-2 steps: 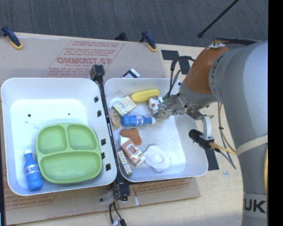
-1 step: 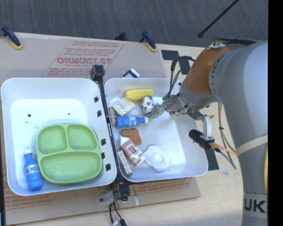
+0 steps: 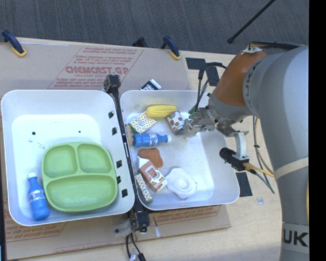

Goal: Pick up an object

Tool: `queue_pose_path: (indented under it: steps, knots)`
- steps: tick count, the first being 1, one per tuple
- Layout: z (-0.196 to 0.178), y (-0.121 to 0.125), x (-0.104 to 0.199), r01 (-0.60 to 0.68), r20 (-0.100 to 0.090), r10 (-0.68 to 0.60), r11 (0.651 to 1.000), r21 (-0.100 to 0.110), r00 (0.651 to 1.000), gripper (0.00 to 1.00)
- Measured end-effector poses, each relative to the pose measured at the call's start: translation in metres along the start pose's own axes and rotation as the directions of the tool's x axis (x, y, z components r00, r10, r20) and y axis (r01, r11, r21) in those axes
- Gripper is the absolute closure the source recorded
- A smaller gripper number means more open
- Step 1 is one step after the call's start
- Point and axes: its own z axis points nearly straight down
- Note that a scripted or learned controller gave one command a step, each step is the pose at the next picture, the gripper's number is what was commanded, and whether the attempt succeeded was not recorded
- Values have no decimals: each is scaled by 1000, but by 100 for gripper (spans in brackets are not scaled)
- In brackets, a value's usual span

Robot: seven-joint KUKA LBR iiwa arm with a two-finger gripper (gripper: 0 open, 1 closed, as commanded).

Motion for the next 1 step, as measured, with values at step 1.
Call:
queue_pose_path:
  steps: [1]
  knots:
    - [6, 52, -4, -3, 0, 3, 1000, -3, 1000, 100]
